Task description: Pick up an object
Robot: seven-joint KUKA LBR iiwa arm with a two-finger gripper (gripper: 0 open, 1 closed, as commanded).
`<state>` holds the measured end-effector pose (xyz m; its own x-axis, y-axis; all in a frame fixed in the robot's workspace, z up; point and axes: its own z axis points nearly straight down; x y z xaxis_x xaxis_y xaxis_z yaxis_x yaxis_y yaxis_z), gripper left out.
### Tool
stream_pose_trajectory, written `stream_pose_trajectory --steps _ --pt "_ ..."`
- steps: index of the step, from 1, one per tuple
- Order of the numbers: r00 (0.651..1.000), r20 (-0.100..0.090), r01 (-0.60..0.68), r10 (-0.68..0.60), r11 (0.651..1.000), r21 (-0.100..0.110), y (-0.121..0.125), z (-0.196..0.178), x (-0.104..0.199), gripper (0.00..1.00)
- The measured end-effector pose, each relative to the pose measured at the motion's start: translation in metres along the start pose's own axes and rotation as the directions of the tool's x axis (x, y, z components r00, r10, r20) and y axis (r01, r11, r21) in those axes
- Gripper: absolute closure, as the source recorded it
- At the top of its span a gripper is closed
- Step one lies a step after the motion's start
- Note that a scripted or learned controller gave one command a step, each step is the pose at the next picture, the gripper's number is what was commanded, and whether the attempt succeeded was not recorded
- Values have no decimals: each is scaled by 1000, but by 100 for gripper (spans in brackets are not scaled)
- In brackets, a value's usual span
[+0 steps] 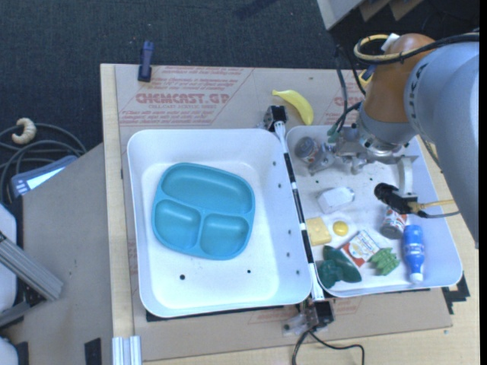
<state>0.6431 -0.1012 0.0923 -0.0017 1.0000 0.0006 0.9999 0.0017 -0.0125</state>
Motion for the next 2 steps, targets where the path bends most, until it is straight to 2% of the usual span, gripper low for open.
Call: stream_pose_trajectory --steps 1,2 --pt "1000 -10 4 -4 999 43 13 13 6 0" --pt "1000 -9 3 -2 999 48 12 3 6 100"
